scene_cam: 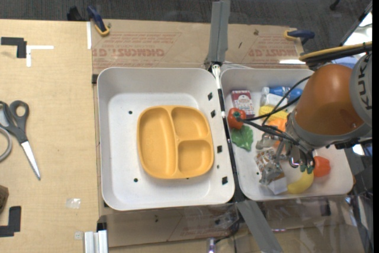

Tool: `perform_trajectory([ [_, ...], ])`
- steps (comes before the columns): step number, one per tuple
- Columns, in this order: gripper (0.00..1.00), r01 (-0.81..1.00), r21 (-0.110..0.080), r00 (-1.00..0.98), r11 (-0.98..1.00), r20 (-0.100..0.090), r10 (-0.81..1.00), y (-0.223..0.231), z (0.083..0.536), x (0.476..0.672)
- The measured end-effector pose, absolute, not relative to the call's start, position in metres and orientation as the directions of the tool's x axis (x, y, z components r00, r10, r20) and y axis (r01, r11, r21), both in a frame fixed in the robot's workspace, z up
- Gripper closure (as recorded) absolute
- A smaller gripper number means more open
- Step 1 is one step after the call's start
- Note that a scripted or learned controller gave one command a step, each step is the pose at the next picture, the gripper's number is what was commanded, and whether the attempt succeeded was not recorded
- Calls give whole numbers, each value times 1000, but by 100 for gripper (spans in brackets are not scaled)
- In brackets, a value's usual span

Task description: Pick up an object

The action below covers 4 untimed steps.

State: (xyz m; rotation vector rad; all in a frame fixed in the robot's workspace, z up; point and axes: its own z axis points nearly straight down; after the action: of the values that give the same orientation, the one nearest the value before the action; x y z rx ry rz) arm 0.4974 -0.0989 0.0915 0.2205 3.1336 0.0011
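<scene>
The right bin (251,189) holds a jumble of small things. A red tomato-like toy (236,117) and a green piece (242,138) lie at its left side. Further back are a red and white box (241,101) and a blue and white item (276,92). Near the front lie a grey crumpled object (271,172), a yellow banana-shaped toy (300,182) and an orange piece (321,166). My gripper (284,154) hangs low over the middle of this bin, just above the grey object. The arm's orange band (328,101) hides the things behind it.
The left bin (115,127) holds a yellow divided plate (176,141). Scissors (22,133) lie on the bench at the far left. Blue clamps (98,19) (302,35) sit at the cardboard's back edge. A grey bar (219,32) rises behind the bins' shared wall.
</scene>
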Motion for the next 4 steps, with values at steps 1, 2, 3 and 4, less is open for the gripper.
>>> perform_trajectory([
  [1, 0, 228, 0, -974, 974, -4, 228, -146, 153, 544],
  [2, 0, 207, -2, -978, 978, -23, 207, -119, 108, 495],
  [3, 0, 420, 6, -907, 908, -19, 420, -124, 107, 584],
  [4, 0, 538, 12, -842, 843, -36, 538, -118, 107, 561],
])
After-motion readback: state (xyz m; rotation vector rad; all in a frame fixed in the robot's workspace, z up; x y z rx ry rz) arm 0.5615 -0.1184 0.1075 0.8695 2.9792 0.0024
